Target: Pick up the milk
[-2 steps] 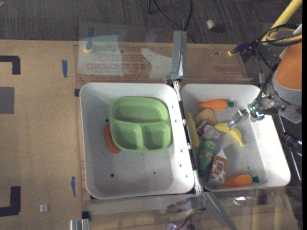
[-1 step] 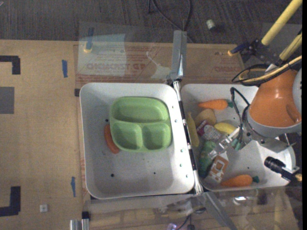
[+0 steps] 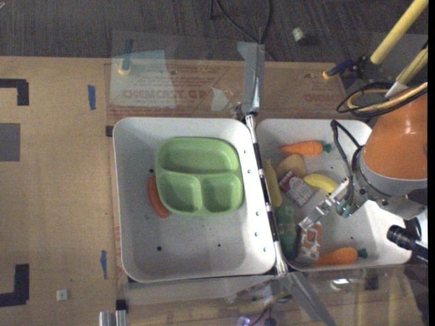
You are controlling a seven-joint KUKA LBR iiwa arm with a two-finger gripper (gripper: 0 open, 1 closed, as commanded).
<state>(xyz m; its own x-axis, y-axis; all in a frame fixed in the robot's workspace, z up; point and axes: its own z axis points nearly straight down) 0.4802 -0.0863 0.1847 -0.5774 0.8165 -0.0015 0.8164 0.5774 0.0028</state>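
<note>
Milk pickup: not yet done.
Milk carton [image 3: 296, 188] lies in right bin [image 3: 380, 240]; gripper [image 3: 314, 215] hovers just beside it, released, grasping nothing.

A light wooden bench [image 3: 54, 202] carries two shallow white bins side by side — the left bin [image 3: 136, 250] and the right bin [image 3: 370, 240] — with blue tape strips [image 3: 91, 97] and black corner marks [image 3: 18, 90] on its bare surface.

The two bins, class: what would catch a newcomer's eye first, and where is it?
The green divided tray stands out in the left bin, an orange piece showing at its left edge. The arm's orange band looms over the right bin, above carrots, a banana and small cartons.
</note>
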